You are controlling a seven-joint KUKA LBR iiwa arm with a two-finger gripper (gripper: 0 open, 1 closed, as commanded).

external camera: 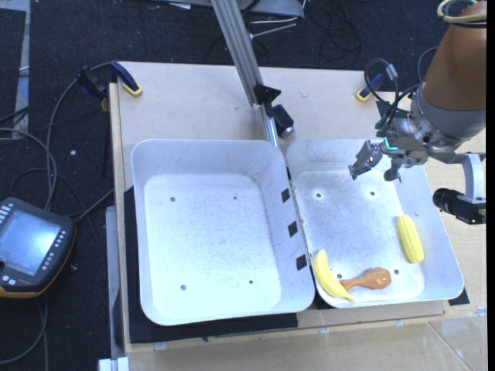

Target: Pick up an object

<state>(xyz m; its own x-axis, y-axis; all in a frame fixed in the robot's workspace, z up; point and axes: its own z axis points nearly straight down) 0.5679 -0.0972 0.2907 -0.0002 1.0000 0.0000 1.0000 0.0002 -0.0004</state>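
Observation:
In the right bin (340, 215) lie three things. A yellow banana (328, 275) rests by the front left corner. A brown chicken drumstick (370, 280) lies just right of it, near the front wall. A yellow corn cob (410, 238) sits toward the right wall. My gripper (377, 164) hangs over the far right part of that bin, well behind the corn cob and apart from all three things. Its two dark fingers (363, 161) stand spread with nothing between them.
The left bin (155, 168) adjoins the right bin along a shared ridge with black clips (292, 227). A slanted aluminium post (240, 45) rises behind the bins. A teach pendant (31, 246) lies off the bench at left. Yellow clamps (130, 90) mark the bench's far corners.

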